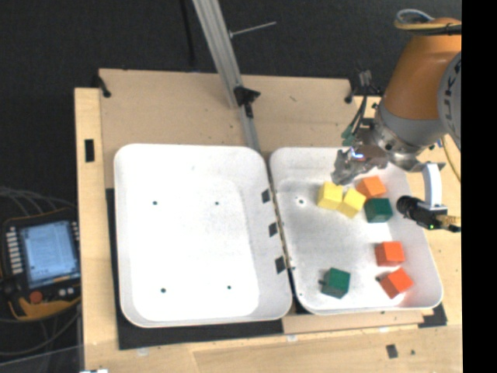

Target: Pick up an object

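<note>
While the tool hangs low over the right bin, its tips sit just above a yellow block; whether they are apart or together cannot be told. Touching that block on its right is a second yellow block, with an orange block and a green block crowding just beyond. Farther from the yellow block lie two more orange blocks and another green block. Left of it sits the left bin on the wooden tabletop.
</note>
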You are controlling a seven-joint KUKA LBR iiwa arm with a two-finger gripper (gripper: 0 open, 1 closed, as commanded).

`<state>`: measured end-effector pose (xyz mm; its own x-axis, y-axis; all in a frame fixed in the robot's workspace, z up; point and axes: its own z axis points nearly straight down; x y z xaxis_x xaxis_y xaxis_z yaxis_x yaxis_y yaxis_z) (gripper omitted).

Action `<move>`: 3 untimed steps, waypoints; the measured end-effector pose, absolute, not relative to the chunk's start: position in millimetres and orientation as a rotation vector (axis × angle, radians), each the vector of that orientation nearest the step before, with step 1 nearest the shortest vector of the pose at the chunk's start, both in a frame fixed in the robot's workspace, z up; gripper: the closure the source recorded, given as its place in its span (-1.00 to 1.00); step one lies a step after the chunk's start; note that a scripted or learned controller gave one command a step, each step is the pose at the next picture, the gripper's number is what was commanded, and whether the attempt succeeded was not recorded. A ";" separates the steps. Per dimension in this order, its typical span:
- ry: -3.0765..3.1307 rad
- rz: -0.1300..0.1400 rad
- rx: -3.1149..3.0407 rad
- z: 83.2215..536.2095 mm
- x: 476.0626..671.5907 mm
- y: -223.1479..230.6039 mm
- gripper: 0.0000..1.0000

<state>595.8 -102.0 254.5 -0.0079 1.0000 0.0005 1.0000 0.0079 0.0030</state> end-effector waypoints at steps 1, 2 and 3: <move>2.228 0.002 2.213 245.9 616.3 -48.5 1.00; 2.227 0.001 2.215 234.7 625.7 -2.5 1.00; 2.228 0.002 2.213 226.9 640.9 48.0 1.00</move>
